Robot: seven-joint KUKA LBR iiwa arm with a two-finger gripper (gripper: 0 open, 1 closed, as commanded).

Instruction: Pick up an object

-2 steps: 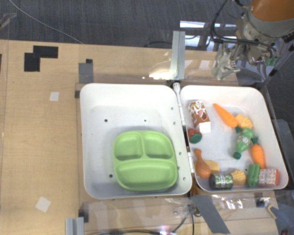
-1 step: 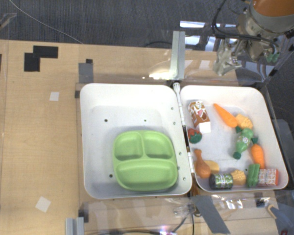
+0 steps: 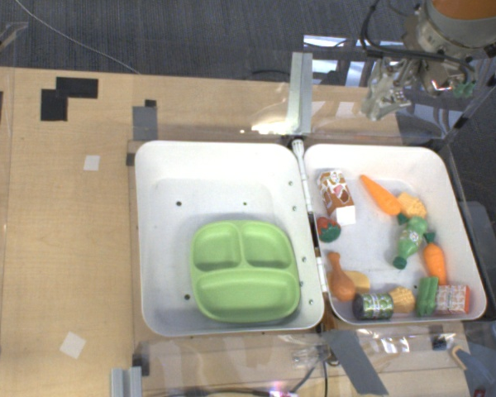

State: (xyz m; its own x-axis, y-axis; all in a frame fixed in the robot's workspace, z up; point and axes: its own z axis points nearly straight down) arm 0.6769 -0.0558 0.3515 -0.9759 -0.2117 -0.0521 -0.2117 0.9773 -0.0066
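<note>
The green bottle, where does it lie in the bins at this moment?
In the camera view, the green bottle lies in the right bin, toward its right side, between a small orange carrot on its right and a yellow corn piece above it.

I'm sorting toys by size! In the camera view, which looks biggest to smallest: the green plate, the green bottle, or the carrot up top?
1. Green plate, by far.
2. Carrot and green bottle look alike; too close to rank.
</note>
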